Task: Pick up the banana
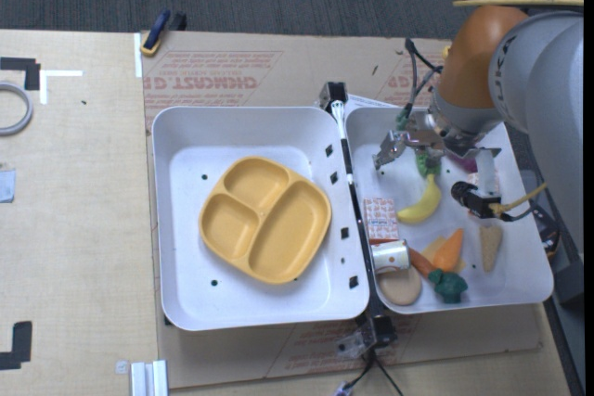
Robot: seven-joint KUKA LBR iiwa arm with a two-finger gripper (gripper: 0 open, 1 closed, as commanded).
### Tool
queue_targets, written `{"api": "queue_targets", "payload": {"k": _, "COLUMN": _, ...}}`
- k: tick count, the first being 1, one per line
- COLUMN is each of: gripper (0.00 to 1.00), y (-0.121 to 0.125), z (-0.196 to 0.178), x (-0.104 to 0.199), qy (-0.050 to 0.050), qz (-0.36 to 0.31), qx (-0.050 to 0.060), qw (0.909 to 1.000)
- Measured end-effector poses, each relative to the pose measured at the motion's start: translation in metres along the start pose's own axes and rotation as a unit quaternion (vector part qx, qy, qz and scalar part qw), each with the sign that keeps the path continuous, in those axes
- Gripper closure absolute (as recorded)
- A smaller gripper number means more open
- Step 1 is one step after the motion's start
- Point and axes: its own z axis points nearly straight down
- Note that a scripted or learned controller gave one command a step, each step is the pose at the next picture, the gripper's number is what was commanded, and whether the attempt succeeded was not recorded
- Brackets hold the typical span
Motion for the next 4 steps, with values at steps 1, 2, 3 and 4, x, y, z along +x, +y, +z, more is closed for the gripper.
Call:
{"api": "queue_targets", "payload": {"k": 1, "gripper": 0.0, "y": -0.038, "z": -0.001, "x": -0.03, "qy": -0.001, "qz": -0.142, "qx": -0.003, "qw": 0.9898}}
{"api": "queue_targets", "payload": {"k": 2, "gripper": 1.0, "y": -0.037, "z": -0.011, "x": -0.032, "qy": -0.003, "qz": -0.141, "qx": -0.004, "qw": 0.9901}}
{"api": "queue_targets", "payload": {"k": 3, "gripper": 0.0, "y": -0.037, "z": -0.011, "x": -0.032, "qy": -0.003, "qz": -0.141, "qx": -0.004, "qw": 0.99}}
{"api": "queue_targets", "payload": {"k": 4, "gripper": 0.0, "y": -0.091, "z": 0.001, "x": -0.029, "qy": 0.0, "qz": -0.294, "qx": -0.001, "qw": 0.9557}}
